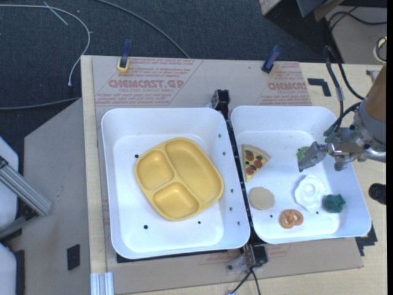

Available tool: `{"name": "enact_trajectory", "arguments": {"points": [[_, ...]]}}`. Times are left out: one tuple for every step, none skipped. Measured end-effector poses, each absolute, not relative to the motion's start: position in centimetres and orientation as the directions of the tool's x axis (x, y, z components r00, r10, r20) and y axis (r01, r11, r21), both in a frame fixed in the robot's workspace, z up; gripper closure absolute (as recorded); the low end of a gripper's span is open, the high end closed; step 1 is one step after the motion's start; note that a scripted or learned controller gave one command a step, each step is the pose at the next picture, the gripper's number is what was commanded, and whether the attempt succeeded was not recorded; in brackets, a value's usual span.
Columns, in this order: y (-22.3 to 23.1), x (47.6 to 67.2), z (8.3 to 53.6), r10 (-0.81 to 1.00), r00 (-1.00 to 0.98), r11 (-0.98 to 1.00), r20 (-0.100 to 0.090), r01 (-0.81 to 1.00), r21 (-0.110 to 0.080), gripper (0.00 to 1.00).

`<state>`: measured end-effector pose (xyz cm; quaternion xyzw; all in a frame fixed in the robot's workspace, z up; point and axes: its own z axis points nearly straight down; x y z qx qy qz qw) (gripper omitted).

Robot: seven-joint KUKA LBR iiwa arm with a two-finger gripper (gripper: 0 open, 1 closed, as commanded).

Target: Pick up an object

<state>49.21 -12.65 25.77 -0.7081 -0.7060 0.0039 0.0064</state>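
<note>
A: Camera view — pincer in right bin, rt side, tip aimed left. Fingers apart or together?
B: Can't tell, too blurred.
A: Nearest pick?
B: Fried egg, just below tip, flat, white w/ pale centre. Green lump beside it; pretzel, cookie, pizza slice further left.

Five small toy foods lie in the right bin: a pizza slice, tan cookie, pretzel, white fried egg and dark green piece.
</note>
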Motion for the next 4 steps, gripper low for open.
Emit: {"name": "enact_trajectory", "arguments": {"points": [[-12.6, 49.4, 26.4, 1.000, 0.000, 0.000, 0.001, 1.000, -0.001, 0.00], [-12.4, 49.3, 20.1, 1.000, 0.001, -0.001, 0.003, 1.000, -0.008, 0.00], [-12.4, 49.2, 15.8, 1.000, 0.001, -0.001, 0.003, 1.000, -0.006, 0.00], [-13.1, 49.2, 11.2, 1.000, 0.002, -0.002, 0.003, 1.000, -0.007, 0.00]]}}
